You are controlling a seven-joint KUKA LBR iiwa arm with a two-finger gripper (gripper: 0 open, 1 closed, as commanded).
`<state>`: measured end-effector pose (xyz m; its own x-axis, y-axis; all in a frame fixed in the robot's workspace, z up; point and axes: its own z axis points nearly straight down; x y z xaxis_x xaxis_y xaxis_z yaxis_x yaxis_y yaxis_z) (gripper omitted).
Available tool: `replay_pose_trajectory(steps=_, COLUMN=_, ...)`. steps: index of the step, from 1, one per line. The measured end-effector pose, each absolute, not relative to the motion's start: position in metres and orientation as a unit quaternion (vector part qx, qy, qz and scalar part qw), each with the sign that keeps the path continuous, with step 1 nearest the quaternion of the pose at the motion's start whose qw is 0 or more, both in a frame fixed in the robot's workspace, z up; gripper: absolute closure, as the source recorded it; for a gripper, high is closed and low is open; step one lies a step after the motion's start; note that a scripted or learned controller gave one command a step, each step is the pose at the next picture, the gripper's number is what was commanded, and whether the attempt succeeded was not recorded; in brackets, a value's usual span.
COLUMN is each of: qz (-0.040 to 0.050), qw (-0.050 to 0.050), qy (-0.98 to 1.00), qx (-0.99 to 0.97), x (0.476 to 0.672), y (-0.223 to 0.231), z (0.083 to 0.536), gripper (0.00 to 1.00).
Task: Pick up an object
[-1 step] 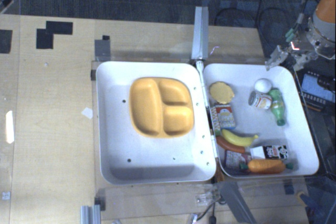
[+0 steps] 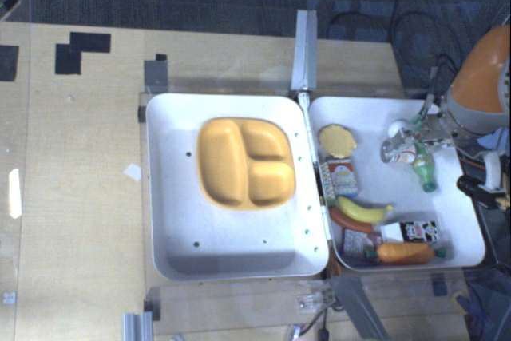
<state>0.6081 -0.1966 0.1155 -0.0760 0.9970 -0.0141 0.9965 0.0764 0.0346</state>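
My gripper [image 2: 398, 146] hangs over the back right part of the right bin [image 2: 467, 208], on the grey arm with its orange band [image 2: 483, 84]. A green bottle [image 2: 425, 170] lies just to the right of and below the gripper, close to it; whether they touch I cannot tell. Further left in the same bin are a round yellow cookie [image 2: 338, 141], a small printed carton [image 2: 342, 178], a banana [image 2: 363, 212], a red sausage [image 2: 353, 224], an orange carrot [image 2: 405, 253] and a black-and-white milk box [image 2: 415, 231].
The left bin [image 2: 172, 196] holds a yellow divided tray [image 2: 244, 162]. A metal post [image 2: 303, 52] stands between the bins at the back. Cables lie on the dark floor behind the bench.
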Motion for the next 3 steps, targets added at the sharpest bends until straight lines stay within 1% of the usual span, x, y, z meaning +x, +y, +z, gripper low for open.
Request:
replay_pose_trajectory(steps=1, qz=0.0168, qw=0.014, qy=0.586, qx=0.81, x=0.622, y=-0.196, z=0.106, gripper=0.0)
replay_pose_trajectory(steps=2, qz=0.0217, qw=0.017, qy=0.591, qx=0.806, x=0.627, y=-0.191, z=0.121, gripper=1.0)
replay_pose_trajectory(steps=3, qz=0.0024, qw=0.002, qy=0.588, qx=0.809, x=0.641, y=-0.135, z=0.198, gripper=1.0)
